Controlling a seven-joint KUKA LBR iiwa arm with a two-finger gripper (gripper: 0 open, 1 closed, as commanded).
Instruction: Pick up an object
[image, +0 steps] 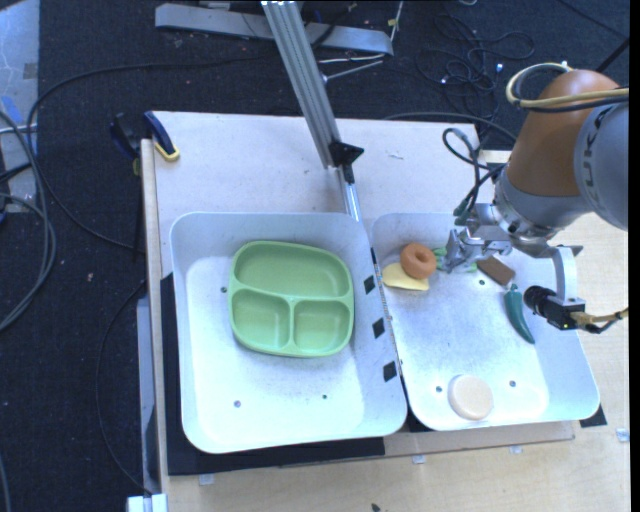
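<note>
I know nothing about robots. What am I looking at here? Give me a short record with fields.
left bin: holds a green divided plate
right bin: holds a doughnut on a yellow piece, a brown block, a green pepper and a pale round disc
arm: reaches in from the right
gripper: low over the right bin, just right of the doughnut
held: nothing seen between its fingers

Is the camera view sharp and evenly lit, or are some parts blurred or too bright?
In the camera view, light is soft and even; the green tray casts almost no shadow. The two white bins look bright but keep their speckle. The arm at right is slightly soft, and the gripper is too indistinct to read.
</note>
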